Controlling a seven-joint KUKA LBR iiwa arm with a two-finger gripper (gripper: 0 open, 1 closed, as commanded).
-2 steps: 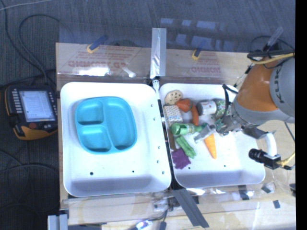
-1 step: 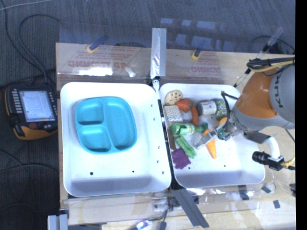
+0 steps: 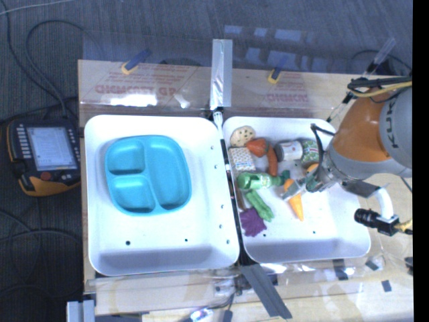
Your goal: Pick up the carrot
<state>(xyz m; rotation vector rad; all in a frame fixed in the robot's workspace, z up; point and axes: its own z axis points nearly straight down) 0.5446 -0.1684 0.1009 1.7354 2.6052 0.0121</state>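
Right bin (image 3: 348, 243): front half was open floor, easy access. Back half was crowded: cookie (image 3: 242, 135), can (image 3: 298, 151), green pieces (image 3: 258, 192) and purple grapes (image 3: 253, 222) packed near the divider. Left bin (image 3: 100, 247) was mostly taken by the blue tray (image 3: 146, 173).

Grey arm (image 3: 402, 123), orange band (image 3: 358, 133), black and yellow cables above.

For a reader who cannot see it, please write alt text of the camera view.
The gripper is low in the right bin, beside the orange carrot and a pile of toy foods. The left bin holds a blue divided plate.
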